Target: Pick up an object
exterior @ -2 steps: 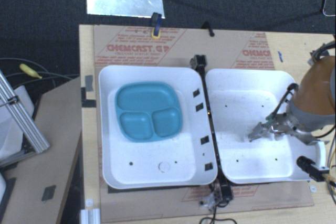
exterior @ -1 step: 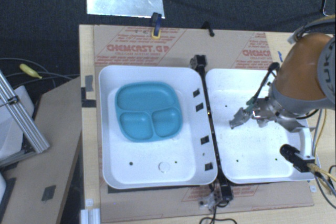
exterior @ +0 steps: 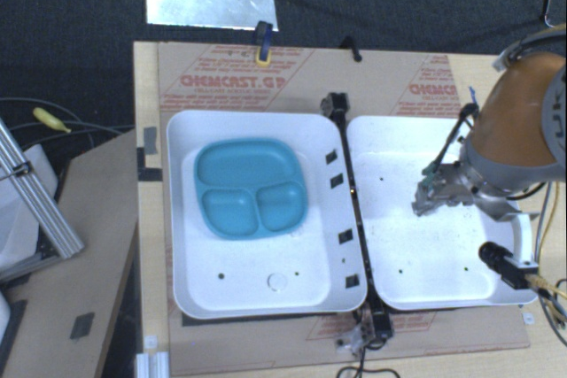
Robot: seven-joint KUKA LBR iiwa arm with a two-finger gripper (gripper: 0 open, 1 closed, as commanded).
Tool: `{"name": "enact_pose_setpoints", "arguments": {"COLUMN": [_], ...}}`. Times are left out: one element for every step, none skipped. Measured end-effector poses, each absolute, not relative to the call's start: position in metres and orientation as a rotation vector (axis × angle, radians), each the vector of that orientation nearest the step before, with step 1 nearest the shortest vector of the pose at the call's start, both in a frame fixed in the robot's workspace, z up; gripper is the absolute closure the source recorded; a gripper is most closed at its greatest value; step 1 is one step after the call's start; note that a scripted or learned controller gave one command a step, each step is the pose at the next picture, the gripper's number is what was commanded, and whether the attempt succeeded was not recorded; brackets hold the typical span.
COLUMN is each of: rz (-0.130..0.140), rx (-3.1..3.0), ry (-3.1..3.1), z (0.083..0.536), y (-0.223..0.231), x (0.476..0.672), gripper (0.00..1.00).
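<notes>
Here, over the bench:
Arm (exterior: 523, 124): reaching in across the right bin (exterior: 390, 146), well apart from the tray.
Gripper (exterior: 428, 197): hanging low over that bin's floor; whether it is open or closed cannot be told.
Tray (exterior: 251, 188): blue, three compartments, lying flat in the left bin (exterior: 182, 190), the likeliest thing to pick.
Doing it well: travelling across the divider (exterior: 350, 190), then closing on the tray's raised rim, not its flat middle.
</notes>
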State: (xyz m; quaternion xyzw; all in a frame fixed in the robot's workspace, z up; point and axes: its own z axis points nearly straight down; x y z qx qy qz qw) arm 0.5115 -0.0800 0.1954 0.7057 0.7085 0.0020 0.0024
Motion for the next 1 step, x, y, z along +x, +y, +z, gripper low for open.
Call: {"name": "enact_pose_setpoints", "arguments": {"rz": [0.009], "rx": [2.207], "ry": [2.235], "z": [0.2375], "y": [0.0013], "x": [0.4870], "gripper": [1.00]}}
